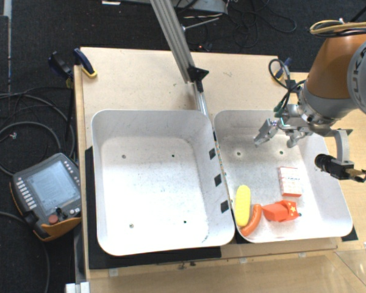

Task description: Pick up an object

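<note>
The gripper (279, 134) hangs over the far half of the right bin (329, 224), above bare white floor, with its jaws spread wide and nothing between them. The things worth taking all lie toward the near edge of the worktop (140, 78): a small white box (290, 181) with red print lies closest to the gripper, and beyond it, by the bin's near rim, an orange-red block (280, 212), an orange sausage-shaped piece (251, 220) and a yellow banana-shaped piece (242, 203) beside the wall shared with the left bin (110, 163).

To do this step well, the arm would probably best travel toward the near edge and centre over the white box, which stands apart from its neighbours and leaves room for both fingers. The jaws should straddle its narrower sides before descending. The yellow and orange pieces touch each other and crowd the wall, so a grasp there risks a finger landing on the rim or nudging both away.
</note>
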### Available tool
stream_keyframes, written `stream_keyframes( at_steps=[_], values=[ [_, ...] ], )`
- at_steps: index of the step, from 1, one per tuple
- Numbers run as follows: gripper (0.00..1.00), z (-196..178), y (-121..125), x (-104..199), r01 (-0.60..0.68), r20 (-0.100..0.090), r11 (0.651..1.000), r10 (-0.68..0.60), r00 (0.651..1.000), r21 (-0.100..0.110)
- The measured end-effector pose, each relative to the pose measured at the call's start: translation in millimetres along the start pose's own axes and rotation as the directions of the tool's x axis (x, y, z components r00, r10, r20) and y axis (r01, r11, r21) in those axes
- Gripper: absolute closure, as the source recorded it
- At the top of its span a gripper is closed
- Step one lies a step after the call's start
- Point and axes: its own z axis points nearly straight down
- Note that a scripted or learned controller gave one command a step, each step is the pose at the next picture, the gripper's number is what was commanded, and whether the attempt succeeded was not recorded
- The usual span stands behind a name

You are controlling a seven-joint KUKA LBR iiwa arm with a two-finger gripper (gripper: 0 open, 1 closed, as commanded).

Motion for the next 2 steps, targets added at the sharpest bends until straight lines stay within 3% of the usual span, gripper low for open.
stream_keyframes(
  at_steps=[1,2],
  values=[
    [0.00,-3,1,0,-0.001,0.001,1.000,0.001,1.000,-0.004],
    [0.00,60,-6,-2,-0.003,0.000,1.000,0.003,1.000,0.002]
  ],
)
